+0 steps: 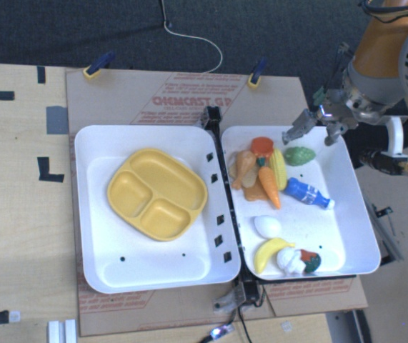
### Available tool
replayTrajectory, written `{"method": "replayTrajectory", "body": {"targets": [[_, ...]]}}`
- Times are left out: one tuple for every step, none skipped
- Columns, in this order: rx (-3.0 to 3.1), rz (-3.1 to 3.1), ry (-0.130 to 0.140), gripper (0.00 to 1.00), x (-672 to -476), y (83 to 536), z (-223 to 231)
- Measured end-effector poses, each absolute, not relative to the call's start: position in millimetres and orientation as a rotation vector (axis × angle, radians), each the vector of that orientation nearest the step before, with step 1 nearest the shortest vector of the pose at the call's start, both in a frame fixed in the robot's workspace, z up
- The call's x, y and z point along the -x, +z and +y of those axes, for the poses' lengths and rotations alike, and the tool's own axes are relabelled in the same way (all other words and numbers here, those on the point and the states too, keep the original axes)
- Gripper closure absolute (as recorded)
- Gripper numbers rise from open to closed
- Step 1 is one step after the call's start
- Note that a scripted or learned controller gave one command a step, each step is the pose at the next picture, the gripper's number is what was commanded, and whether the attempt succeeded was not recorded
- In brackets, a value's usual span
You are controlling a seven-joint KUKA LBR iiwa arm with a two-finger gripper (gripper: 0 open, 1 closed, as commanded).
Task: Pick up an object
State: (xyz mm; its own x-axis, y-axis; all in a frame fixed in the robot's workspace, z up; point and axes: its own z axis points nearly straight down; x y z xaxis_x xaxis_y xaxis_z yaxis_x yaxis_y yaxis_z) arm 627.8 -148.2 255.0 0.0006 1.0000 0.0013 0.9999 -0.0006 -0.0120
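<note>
The right bin (354, 191) holds several toy foods. A green oval piece (299, 155) lies near its far edge, with a yellow corn (279, 168), an orange carrot (269, 184), a red piece (262, 146) and a tan piece (244, 167) clustered to its left. A blue bottle (306, 193) lies in the middle, a white egg (266, 226) below it, and a banana (269, 251) beside a white and red-green piece (298, 261) at the front. My gripper (311, 131) hangs open over the bin's far edge, just above the green piece, with nothing between its fingers.
The left bin (96, 256) holds a yellow divided plate (157, 193). A black divider (221, 184) runs between the bins. Both bins rest on cardboard (182, 98) held by clamps. A white cable (196, 38) loops at the back.
</note>
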Motion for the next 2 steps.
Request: {"method": "replayTrajectory", "body": {"targets": [[2.22,-2.223,0.002,0.0,-629.9,261,-148],[2.216,-2.22,0.008,0.0,-626.2,199,-141]]}}
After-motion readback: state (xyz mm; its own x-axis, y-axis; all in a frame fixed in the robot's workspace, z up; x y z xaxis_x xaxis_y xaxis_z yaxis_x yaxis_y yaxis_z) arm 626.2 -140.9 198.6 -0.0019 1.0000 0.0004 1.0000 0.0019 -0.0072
